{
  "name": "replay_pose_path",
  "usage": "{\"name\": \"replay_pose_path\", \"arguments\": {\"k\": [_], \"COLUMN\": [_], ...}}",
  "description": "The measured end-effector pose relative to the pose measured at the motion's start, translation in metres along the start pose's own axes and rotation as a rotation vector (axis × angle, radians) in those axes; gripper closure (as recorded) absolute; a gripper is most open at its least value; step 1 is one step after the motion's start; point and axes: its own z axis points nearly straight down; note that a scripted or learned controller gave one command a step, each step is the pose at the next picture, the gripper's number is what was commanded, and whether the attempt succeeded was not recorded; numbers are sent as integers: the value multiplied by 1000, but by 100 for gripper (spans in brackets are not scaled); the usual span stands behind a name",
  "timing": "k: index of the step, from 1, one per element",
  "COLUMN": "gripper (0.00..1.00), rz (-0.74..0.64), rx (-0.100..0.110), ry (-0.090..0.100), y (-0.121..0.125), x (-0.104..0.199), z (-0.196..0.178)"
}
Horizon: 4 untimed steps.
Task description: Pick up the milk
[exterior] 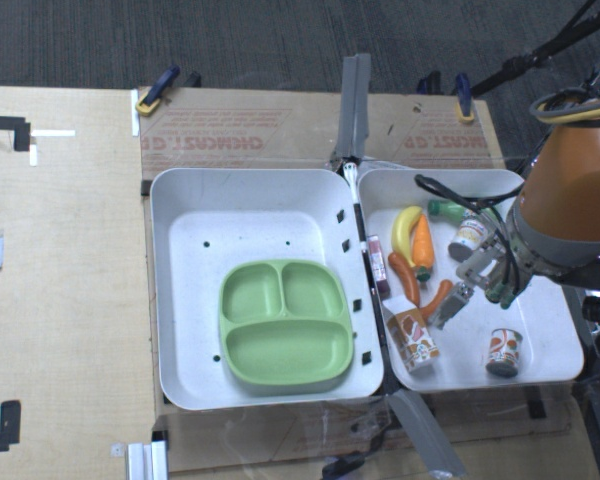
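Observation:
The milk (416, 338) is a small brown and white carton lying on its side at the front left of the right bin (550, 368). My gripper (457, 301) hangs just above and to the right of it, over a small orange carrot (439, 298) that touches the carton's upper end. Nothing shows as held. The arm's orange band (578, 183) covers the bin's right side.
The right bin also holds a banana (408, 230), two more carrots (421, 243) (404, 278), a green-capped bottle (467, 230), a dark red bar (378, 265) by the left wall and a white and orange can (503, 352). A green divided plate (285, 323) lies in the left bin (180, 298).

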Motion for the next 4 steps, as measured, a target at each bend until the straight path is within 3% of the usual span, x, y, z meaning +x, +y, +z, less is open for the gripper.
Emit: {"name": "replay_pose_path", "arguments": {"k": [1,2,3,4], "gripper": [0,0,100,0], "rz": [-155,-155,-152,-151], "rx": [0,0,-2,-1], "ry": [1,1,-1,-1], "y": [46,46,47,46], "x": [42,42,41,41], "z": [32,32,23,23]}}
